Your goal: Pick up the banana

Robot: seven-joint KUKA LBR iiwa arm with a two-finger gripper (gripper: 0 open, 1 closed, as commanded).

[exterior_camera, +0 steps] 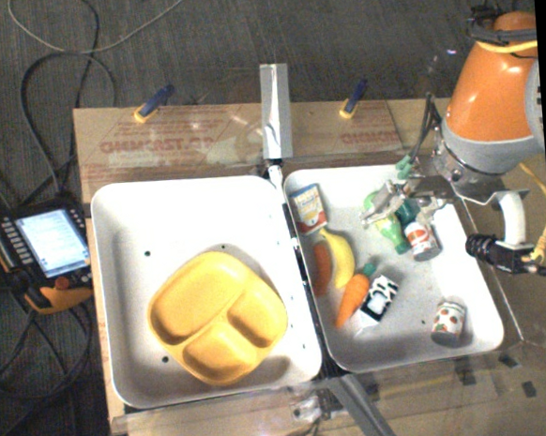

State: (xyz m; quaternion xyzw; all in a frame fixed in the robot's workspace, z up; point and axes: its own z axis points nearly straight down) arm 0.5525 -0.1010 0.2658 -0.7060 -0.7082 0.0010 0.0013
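Hovering at three o'clock of the curved yellow banana (340, 251), the metal two-finger gripper (391, 203) hangs released, grasping nothing.

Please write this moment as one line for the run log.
task: pick up banana | banana: right bin, beside carrot, not held | gripper: above right bin, right of banana | yellow tray: left bin

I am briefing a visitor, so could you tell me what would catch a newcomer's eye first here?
A big yellow divided tray sits in the left bin. The orange-banded arm reaches over the right bin, its claw above the clutter. The banana lies near the divider beside a carrot.
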